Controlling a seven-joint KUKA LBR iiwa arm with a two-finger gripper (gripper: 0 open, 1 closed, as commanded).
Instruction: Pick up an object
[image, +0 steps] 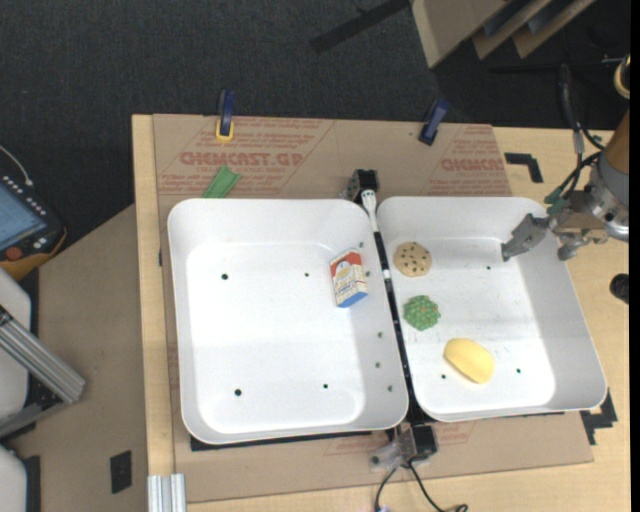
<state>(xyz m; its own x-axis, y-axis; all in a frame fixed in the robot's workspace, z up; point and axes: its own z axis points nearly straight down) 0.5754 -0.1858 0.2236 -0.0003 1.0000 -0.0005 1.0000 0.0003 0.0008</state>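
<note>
In the right bin (545, 330) lie a round tan cookie (411, 259), a knobbly green piece (421, 313) and a yellow lemon-like object (469, 360). A small red, white and blue carton (348, 279) stands at the right side of the left bin (250, 350). My gripper (543, 245) hangs above the far right corner of the right bin, well to the right of the cookie. It is open, and nothing is between its fingers.
Both bins sit on a cardboard sheet (300, 150) held by two clamps (225, 118) at the back. A green strip (220, 182) lies on the cardboard behind the left bin. A black connector (362, 185) sits between the bins' far ends.
</note>
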